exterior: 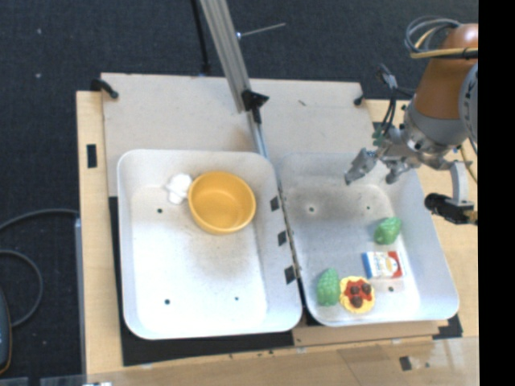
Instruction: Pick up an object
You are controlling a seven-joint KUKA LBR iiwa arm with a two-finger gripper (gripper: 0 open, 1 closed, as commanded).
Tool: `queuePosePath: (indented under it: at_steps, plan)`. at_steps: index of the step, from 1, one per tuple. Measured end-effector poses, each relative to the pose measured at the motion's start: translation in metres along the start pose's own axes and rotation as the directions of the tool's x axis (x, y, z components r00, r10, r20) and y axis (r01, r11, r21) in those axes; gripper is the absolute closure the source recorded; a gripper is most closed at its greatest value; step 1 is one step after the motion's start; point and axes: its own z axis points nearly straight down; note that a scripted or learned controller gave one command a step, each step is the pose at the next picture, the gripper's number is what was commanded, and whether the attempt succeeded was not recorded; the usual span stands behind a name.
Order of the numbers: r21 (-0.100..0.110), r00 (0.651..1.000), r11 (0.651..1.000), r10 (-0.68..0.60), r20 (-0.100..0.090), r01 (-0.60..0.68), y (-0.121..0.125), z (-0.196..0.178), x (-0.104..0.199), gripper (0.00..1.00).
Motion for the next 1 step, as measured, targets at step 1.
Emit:
queuePosePath:
  at_steps: [1]
  plan:
    - [0.000, 1.000, 1.000, -0.001, 0.001, 0.001, -0.0001, -0.0001, -0.0004, 0.00]
